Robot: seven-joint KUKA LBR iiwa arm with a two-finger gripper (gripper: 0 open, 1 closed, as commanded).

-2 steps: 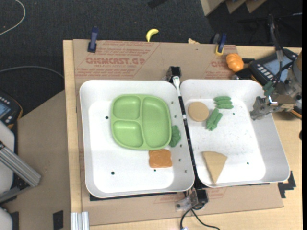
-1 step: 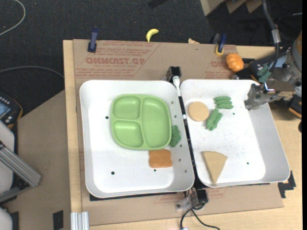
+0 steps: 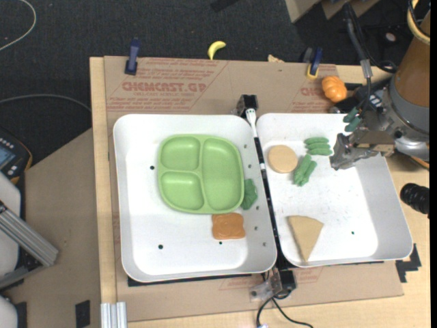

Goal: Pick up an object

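my pincer hangs over the upper part of the right bin, reaching in from the right edge. i see nothing held in it, and from this slanted look down i cannot tell whether it is spread or closed, so i count the pick as not yet made.

the nearest things to me are the green pods: one small green piece lies just to the left of my pincer, close but, as far as i can judge, not touched, and a second green piece lies a little lower and further left. beyond those, further left again, sits a round tan disc, flat on the bin floor. well below me, toward the near edge of the bin, is a tan wedge.

across the divider, far to my left, the other bin carries a green divided plate, a dark green bit at its right edge, and an orange-brown block below it. an orange ball rests on the desk above me, outside the bins.

so everything lies where a resting thing would lie: none lifted, none tilted in a grip. what is left, i judge, is the whole of it: settle on a target, most likely the closest green piece, come down around it, close, and raise it clear of the bin floor.
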